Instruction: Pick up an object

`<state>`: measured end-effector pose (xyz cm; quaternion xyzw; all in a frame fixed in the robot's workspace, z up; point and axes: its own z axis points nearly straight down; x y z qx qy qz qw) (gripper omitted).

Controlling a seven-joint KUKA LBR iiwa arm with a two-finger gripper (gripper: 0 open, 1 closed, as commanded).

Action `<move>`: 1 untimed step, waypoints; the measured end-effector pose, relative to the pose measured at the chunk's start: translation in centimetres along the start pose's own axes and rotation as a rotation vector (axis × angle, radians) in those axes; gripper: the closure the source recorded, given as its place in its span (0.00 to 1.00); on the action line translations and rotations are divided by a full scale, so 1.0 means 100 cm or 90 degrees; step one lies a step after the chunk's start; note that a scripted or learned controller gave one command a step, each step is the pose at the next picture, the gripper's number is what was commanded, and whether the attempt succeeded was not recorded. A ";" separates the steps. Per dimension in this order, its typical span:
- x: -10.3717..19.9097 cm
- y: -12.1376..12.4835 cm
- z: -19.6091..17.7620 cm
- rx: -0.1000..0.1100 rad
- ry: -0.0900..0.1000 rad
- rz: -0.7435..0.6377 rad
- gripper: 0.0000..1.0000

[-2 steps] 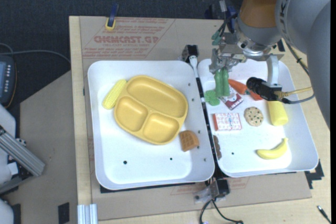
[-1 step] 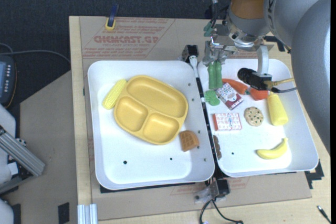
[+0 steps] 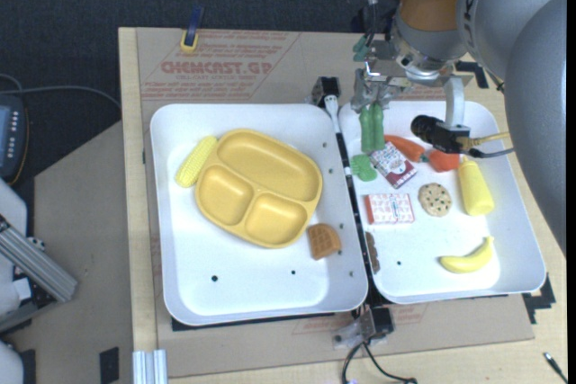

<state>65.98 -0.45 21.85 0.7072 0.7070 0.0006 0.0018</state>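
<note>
- Camera view: the gripper (image 3: 373, 96) hangs over the far left corner of the right bin (image 3: 517, 270), and a green bottle-shaped toy (image 3: 371, 129) stands upright right under it. The upper end of the toy seems to sit between the fingers, so the gripper looks clenched on it, though the hold is judged, not plainly seen.
- The grip appears to be near the top of the toy only; if the arm lifts fast, the toy could swing or slip out and drop back.
- The toy is just beside the wall dividing the bins, so a sideways pull might snag it on that rim.
- A small green piece (image 3: 363, 166) and a red-and-white packet (image 3: 392, 164) lie right below it; a dropped toy would knock them about.
- The other things in this bin, a cookie (image 3: 435, 199), a banana (image 3: 469, 258) and a corn cob (image 3: 474, 186), lie well apart and seem safe.
- In the left bin (image 3: 180, 283) the yellow tray (image 3: 258, 187) is out of the way.
</note>
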 end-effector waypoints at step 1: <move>-0.001 -0.017 -0.012 0.003 0.001 0.001 1.00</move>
